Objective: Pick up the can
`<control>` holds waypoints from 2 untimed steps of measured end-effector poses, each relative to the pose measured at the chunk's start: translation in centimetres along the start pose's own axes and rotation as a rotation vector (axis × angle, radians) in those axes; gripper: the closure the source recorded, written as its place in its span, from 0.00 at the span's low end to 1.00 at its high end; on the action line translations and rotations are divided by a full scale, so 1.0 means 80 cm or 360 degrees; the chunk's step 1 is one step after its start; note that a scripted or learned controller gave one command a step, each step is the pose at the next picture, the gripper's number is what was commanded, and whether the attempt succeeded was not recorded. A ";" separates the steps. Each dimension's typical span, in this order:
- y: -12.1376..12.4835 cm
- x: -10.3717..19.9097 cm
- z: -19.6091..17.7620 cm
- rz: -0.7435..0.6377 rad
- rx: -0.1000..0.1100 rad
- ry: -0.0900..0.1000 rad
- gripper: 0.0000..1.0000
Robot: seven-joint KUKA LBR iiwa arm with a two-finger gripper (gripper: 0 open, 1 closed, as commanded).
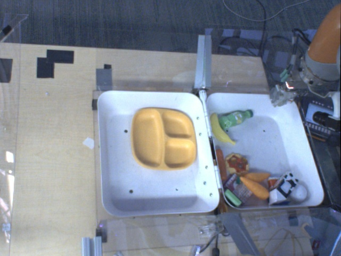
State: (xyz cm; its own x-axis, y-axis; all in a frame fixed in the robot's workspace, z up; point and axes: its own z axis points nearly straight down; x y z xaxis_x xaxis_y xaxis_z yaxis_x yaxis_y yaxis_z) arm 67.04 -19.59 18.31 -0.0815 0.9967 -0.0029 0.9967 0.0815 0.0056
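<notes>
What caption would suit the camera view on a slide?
Grey-and-orange arm at right bin's far corner; yellow divided tray in left bin; green bottle, yellow banana beside clutter.

Right bin (298, 143) centre open; clutter (250, 184) crowds near edge, bottle (234, 118) far-left.

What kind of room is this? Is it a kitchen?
Probably not a kitchen but a robot test lab. A robot arm reaches over a wooden bench with two white bins, loose cables trail behind, and the banana and bottle look like toy practice items.
</notes>
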 end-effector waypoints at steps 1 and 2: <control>0.001 -0.011 -0.177 -0.0121 -0.0005 0.0000 1.00; 0.000 -0.009 0.021 -0.0044 0.0003 0.0003 1.00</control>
State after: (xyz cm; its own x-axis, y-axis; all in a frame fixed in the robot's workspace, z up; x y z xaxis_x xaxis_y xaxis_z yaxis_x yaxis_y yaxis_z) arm 67.07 -20.31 16.60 -0.1090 0.9940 -0.0009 0.9940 0.1090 0.0039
